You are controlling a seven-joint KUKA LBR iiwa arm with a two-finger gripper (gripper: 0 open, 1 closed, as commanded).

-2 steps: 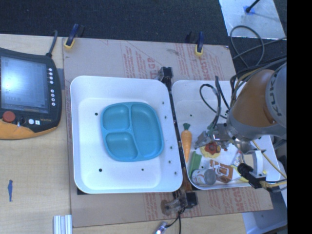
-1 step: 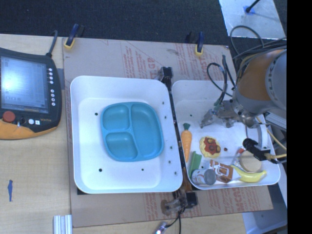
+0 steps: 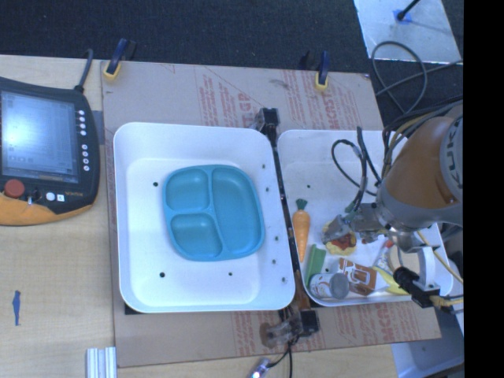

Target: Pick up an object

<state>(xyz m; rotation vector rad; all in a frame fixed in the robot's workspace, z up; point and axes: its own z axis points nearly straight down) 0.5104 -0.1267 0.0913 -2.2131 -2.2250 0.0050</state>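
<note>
Camera view has the fingers [image 3: 346,231] low over the toys [image 3: 346,270] in the right bin [image 3: 315,152], their opening impossible to tell, nothing visibly lifted yet

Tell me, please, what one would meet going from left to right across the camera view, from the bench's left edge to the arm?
Teach pendant → left white bin holding the blue divided plate → toy carrot in the right white bin → hand → orange-banded arm.
</note>
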